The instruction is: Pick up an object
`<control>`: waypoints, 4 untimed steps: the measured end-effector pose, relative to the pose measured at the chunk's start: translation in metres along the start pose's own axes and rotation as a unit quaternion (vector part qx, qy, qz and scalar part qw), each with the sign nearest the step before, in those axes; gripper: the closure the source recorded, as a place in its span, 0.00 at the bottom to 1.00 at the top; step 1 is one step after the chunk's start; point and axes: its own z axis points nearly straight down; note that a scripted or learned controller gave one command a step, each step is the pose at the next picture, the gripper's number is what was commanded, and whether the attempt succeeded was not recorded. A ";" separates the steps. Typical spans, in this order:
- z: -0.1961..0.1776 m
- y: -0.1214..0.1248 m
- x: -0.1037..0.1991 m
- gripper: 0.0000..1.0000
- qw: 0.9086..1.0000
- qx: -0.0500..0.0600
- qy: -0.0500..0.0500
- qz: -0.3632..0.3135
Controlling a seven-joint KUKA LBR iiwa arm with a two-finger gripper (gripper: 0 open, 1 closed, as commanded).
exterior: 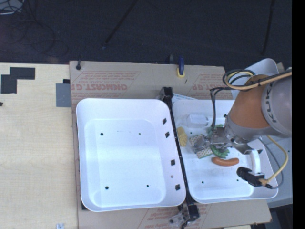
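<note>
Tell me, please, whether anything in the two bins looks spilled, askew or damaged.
Nothing stands out. The sausage-like toy, the yellow corn-like piece and a green item all lie inside the right bin, none over its rim or on the bench. The claw hovers low over the cluster.

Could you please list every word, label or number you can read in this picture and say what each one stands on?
"KU": dark letters on the grey casing of the arm; the rest is cut off.
Red print on the cardboard sheet: upside down and too blurred to read.
Nothing else is legible.
</note>
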 end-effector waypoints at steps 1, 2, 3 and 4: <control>0.010 0.037 0.011 0.00 1.000 -0.001 -0.002 -0.001; -0.013 0.092 -0.024 0.00 1.000 0.000 -0.001 -0.002; 0.009 0.090 -0.003 0.00 1.000 0.003 -0.002 -0.002; -0.092 -0.041 0.060 0.00 1.000 0.003 0.002 -0.001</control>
